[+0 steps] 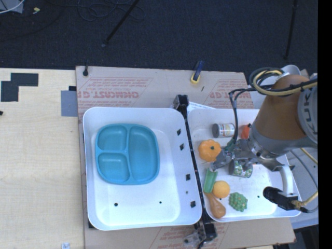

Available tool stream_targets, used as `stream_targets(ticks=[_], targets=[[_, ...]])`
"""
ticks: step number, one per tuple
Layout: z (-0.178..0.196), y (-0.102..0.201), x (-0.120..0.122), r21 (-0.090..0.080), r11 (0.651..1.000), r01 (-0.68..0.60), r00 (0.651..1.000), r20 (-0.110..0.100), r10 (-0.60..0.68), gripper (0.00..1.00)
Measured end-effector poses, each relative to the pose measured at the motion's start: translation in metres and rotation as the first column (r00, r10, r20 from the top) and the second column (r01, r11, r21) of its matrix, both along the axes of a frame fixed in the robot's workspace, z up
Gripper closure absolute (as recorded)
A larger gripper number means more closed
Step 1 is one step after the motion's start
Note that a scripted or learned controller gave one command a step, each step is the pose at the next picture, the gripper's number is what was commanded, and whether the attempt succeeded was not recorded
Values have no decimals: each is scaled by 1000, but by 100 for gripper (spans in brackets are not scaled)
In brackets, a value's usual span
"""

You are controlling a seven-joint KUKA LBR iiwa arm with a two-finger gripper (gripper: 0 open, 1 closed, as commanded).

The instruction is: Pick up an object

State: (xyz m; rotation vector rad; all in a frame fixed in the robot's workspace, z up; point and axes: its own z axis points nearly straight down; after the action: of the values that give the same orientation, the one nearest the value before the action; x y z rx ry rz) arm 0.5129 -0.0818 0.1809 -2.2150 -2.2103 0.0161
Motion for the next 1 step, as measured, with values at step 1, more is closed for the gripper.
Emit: stream_targets(ticks=[1], targets=[[7,0,3,-1,1000,-2,1000,14,2,0]])
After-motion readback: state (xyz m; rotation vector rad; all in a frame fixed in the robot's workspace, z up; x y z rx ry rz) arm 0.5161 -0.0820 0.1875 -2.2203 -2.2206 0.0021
